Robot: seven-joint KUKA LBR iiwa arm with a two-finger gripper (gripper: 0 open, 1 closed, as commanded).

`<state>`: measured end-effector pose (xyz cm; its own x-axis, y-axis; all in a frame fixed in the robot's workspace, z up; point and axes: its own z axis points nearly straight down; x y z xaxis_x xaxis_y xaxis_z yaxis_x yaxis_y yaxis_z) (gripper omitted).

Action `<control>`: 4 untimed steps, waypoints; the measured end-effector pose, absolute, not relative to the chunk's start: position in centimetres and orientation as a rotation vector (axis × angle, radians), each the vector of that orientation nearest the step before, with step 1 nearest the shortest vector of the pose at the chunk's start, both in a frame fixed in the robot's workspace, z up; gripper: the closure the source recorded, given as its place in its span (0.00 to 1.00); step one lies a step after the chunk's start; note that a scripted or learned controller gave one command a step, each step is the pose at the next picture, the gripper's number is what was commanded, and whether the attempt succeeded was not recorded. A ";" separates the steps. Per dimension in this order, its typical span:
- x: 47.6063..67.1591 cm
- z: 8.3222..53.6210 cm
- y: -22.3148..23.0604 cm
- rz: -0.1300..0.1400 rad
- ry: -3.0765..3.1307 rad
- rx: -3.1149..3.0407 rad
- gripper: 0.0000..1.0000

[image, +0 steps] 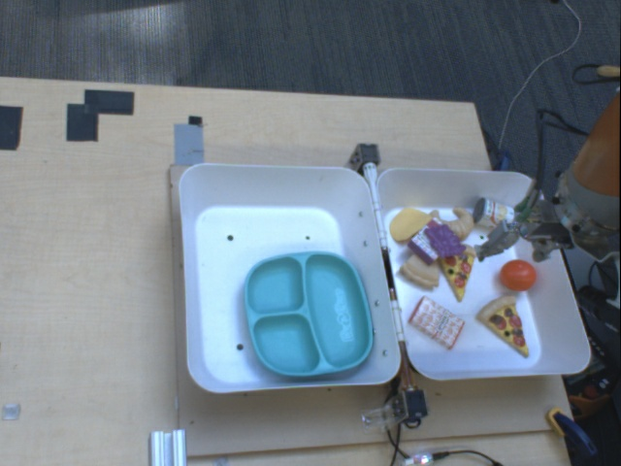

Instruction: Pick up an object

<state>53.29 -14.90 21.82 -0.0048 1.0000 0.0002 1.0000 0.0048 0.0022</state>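
two bins side by side on a bench point(87, 289). in the left bin point(209, 202), a divided plate point(308, 313) toward the front. in the right bin point(563, 343), a pile of toy food point(437, 244) at the left, a tomato point(518, 275) to the right, a pizza slice point(506, 322) in front of it, a packet point(438, 322) left of that.

The arm point(594, 178) is cut by the right edge.

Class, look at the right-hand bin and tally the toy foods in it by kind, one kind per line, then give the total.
Pizza slices: 2
Tomato: 1
Purple grapes: 1
Yellow chip-like piece: 1
Tan bread-like piece: 1
Red-and-white packet: 1
Small bottle: 1
Total: 8; a further pale item near the bottle is too unclear to class.
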 end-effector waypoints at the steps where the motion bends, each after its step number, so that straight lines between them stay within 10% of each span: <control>1: 51.9 8.7 -18.5 0.004 2.220 2.215 0.00; 2: 52.2 9.8 -18.5 0.011 2.217 2.210 1.00; 3: 52.2 9.8 -18.5 0.010 2.217 2.210 0.00; 4: 52.3 10.9 -18.4 0.013 2.217 2.207 1.00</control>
<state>52.30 -18.40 10.91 -0.0045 1.0000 -0.0031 0.9999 0.0046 0.0152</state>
